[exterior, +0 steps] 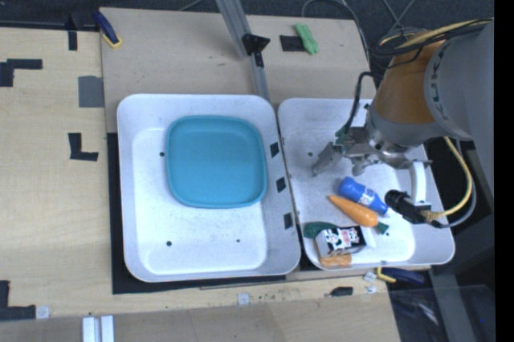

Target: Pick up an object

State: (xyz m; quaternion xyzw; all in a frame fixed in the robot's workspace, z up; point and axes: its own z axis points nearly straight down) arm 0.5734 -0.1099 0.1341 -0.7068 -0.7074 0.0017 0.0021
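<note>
Arm in from the right, gripper [341, 158] low in the right bin [309, 124] with fingers spread apart and nothing between them, while the blue bottle [362, 194] and orange carrot [352, 210] lie just below it toward the near edge, apart from the fingertips.

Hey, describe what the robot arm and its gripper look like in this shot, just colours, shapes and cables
The arm is a thick, rounded grey tube with a broad orange band above the wrist. Below the band sits a grey metal gripper with two thin fingers. Thin yellow and black cables arc over the top of the arm, and a yellow cable loops down its lower side toward a black connector.
</note>
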